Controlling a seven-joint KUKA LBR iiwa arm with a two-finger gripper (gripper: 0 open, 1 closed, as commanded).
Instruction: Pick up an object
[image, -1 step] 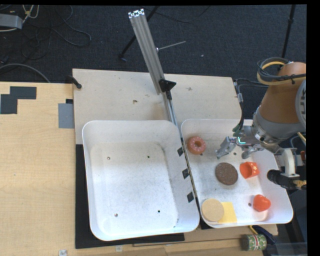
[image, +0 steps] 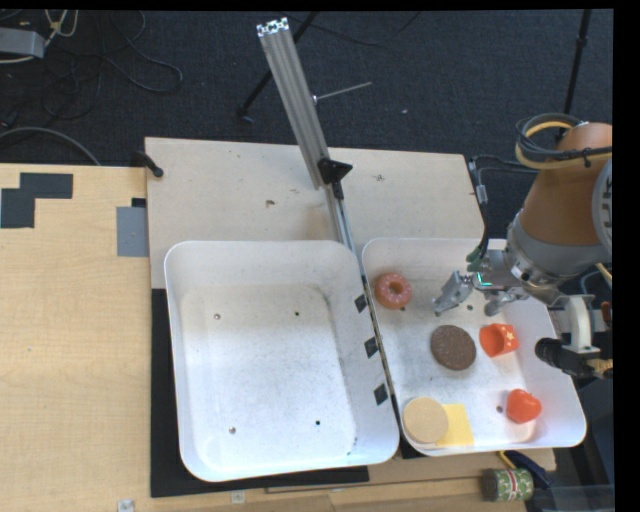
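Dark brown round patty (image: 453, 348), lying flat

Dark carpeted floor (image: 420, 60) across top of frame, black cables (image: 110, 50) looping at upper left. Pale wooden bench (image: 240, 190) at centre. Light wood-grain tabletop (image: 70, 340) at left, with dark rectangular patches (image: 35, 195). Even, diffuse light.
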